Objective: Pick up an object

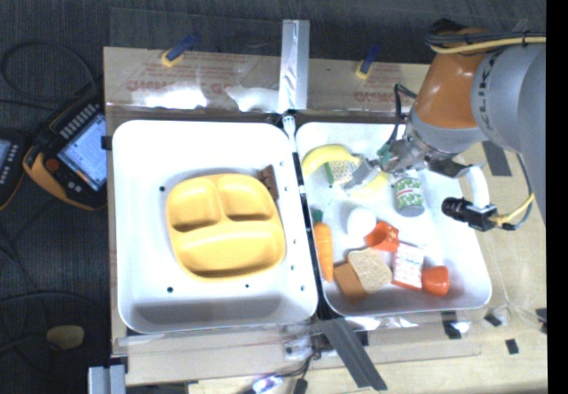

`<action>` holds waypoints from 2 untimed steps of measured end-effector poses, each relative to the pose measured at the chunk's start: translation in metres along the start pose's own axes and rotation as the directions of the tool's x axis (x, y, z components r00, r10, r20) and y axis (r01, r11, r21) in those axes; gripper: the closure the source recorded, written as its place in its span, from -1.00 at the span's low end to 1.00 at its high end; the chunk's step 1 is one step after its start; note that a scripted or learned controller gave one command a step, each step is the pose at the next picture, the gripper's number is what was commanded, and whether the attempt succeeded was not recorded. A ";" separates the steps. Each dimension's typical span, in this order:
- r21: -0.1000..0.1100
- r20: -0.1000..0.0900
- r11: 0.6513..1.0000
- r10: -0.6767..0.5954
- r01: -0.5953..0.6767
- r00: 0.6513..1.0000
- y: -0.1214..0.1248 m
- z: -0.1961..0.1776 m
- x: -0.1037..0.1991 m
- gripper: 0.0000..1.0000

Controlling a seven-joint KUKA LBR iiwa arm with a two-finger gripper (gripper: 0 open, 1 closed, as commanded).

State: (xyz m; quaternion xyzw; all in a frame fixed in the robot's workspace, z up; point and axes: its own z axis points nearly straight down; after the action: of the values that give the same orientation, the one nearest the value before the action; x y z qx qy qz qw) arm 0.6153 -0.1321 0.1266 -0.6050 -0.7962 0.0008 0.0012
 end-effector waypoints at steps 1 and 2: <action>-0.014 0.001 0.997 0.082 -0.082 0.997 0.048 0.032 -0.026 -1.00; -0.001 0.002 0.997 0.071 -0.071 0.997 -0.043 -0.004 -0.043 -1.00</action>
State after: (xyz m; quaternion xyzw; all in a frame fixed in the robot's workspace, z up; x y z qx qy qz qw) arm 0.5851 -0.1853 0.1311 -0.6330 -0.7741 0.0011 0.0003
